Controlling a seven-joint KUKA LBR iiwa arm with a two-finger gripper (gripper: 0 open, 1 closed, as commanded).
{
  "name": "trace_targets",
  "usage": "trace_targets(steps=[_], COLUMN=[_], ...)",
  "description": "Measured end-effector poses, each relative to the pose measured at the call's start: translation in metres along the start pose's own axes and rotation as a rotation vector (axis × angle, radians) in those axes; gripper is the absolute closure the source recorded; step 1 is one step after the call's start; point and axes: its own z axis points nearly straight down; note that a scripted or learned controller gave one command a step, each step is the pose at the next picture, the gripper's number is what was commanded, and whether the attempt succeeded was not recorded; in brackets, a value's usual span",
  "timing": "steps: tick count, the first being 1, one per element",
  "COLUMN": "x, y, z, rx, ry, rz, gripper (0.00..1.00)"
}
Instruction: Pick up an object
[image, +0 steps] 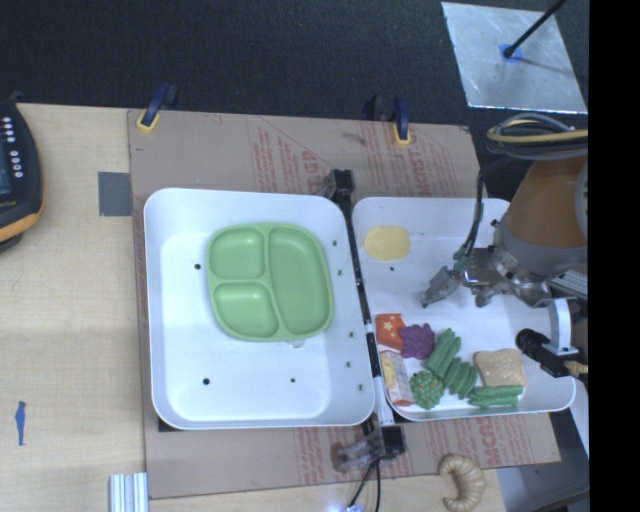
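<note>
The gripper (437, 290) is seen above the bare middle of the right bin (440, 212); whether its jaws are open or closed cannot be told; nothing is seen held; the purple grapes (417, 340) lie nearest, just below-left of it.

The two shallow white bins (170, 300) look like smooth plastic with a soft sheen. In the left one lies a pale green three-compartment plate (270, 281) of matt plastic. The brown corrugated cardboard sheet (300, 150) beneath the bins is dull and printed with faded red lettering, and the light wooden surface (70, 330) around it is smooth and matt. The small toy foods (450, 365) in the right bin look like moulded plastic, some slightly glossy. The grey metal gripper (440, 290) has a dull finish, and the arm's orange band (545, 205) is smooth.
</note>
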Motion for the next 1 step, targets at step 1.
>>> trace_targets(steps=[1], x=[-0.073], y=[0.085], z=[-0.0274], rx=[-0.025], ry=[-0.012], rz=[0.001], gripper=[0.0])
